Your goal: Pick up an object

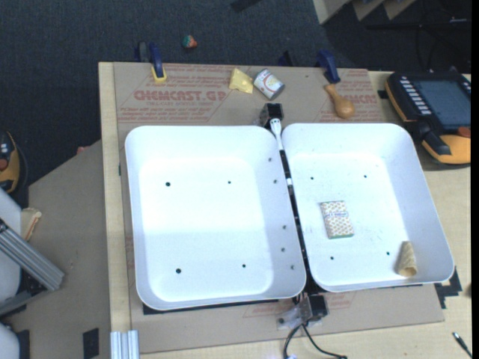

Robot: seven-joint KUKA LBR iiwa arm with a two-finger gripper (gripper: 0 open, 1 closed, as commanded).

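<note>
Two candidates in right bin (423,172): patterned packet (337,220) mid-floor, tan cone-ish piece (406,259) at near-right corner. Probably pre-grasp; next, need to drop squarely over packet. Can't tell gripper state

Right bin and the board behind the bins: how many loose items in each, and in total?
Right bin: 2, a patterned packet and a tan cone-shaped piece
Board behind the bins: 3, a yellow wedge, a small can, a wooden piece
Total: 5
</note>
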